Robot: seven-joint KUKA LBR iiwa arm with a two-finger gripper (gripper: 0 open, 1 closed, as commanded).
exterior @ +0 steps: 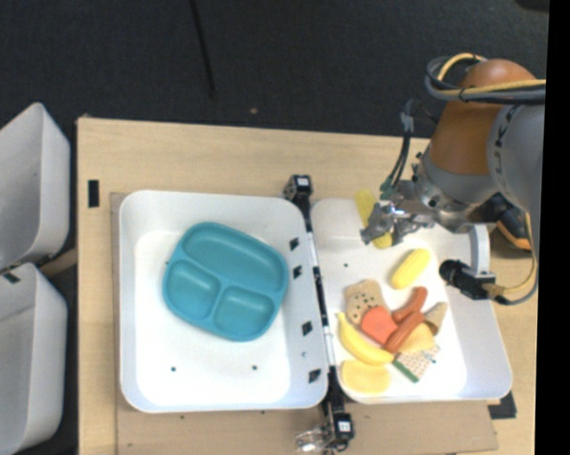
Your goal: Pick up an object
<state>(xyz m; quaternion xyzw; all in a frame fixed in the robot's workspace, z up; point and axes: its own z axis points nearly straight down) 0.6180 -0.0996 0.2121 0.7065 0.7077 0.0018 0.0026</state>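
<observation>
My gripper (381, 225) hangs over the far left corner of the right bin (476, 368). A small yellow object (366, 203) lies right under it, showing on both sides of the gripper head. I cannot make out whether it is gripped. Nearer the front of the same bin lie a yellow oval piece (411, 266), a tan cracker (361, 298), an orange-red block (377, 323), a red sausage (409, 316), a banana (359, 344) and a pale yellow round piece (365, 376).
The left bin (140, 357) holds a teal divided plate (227, 281). A raised divider with black clips (311, 288) separates the two bins. The arm's wrist and a black cable fitting (459, 275) overhang the right bin's far right side.
</observation>
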